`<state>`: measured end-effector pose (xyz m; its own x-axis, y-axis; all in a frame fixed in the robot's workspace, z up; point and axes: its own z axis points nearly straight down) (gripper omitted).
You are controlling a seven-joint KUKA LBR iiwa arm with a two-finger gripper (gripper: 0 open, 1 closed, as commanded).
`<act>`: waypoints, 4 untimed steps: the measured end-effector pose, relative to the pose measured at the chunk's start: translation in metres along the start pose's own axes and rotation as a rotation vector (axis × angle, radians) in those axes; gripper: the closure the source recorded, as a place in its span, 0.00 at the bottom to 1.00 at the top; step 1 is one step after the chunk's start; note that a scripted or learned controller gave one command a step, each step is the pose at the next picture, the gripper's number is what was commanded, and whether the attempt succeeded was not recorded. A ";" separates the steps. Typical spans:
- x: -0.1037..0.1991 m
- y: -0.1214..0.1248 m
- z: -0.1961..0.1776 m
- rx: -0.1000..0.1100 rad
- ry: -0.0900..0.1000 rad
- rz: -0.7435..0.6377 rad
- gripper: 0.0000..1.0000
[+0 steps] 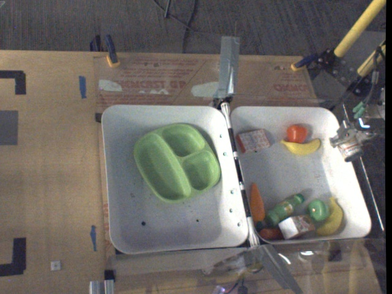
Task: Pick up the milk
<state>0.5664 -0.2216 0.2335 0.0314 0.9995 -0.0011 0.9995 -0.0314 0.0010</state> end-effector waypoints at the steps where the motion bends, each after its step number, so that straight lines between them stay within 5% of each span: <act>1: 0.002 0.032 0.005 -0.002 -0.001 0.046 1.00; 2: 0.006 0.062 0.013 -0.004 -0.002 -0.244 1.00; 3: 0.042 0.030 0.001 -0.002 0.001 -0.631 1.00; 4: 0.039 -0.010 0.017 -0.002 0.001 -0.582 1.00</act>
<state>0.5576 -0.1821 0.2162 -0.5233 0.8521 -0.0009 0.8521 0.5233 0.0021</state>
